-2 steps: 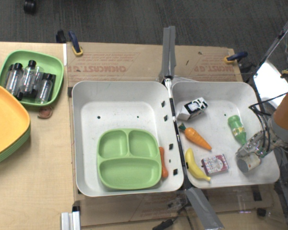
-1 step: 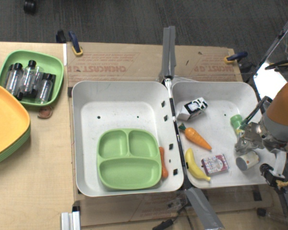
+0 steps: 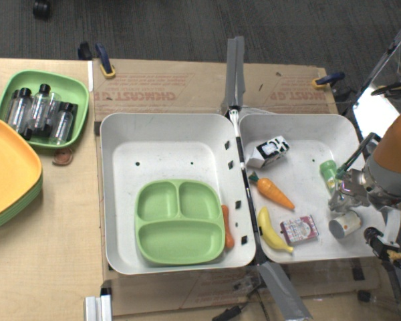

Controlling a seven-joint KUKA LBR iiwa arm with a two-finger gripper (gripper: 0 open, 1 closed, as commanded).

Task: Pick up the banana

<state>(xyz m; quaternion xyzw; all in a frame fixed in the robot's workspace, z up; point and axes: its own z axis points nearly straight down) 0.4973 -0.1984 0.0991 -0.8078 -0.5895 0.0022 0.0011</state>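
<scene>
The yellow banana [image 3: 271, 231] lies in the right bin [image 3: 301, 129] near its front left corner, curved, with its tip pointing toward the front. My gripper [image 3: 342, 199] is low over the right side of the same bin, well to the right of the banana and apart from it. It hovers just above a grey cup [image 3: 345, 225] lying on its side. The arm's orange band [image 3: 395, 146] is at the view's right edge.
In the right bin a pink packet [image 3: 299, 229] sits right beside the banana, with an orange carrot [image 3: 275, 191], a small carton [image 3: 269, 150] and a green object [image 3: 329, 170] behind. The left bin [image 3: 120, 179] holds a green divided plate [image 3: 180, 219] and an orange stick [image 3: 226, 226].
</scene>
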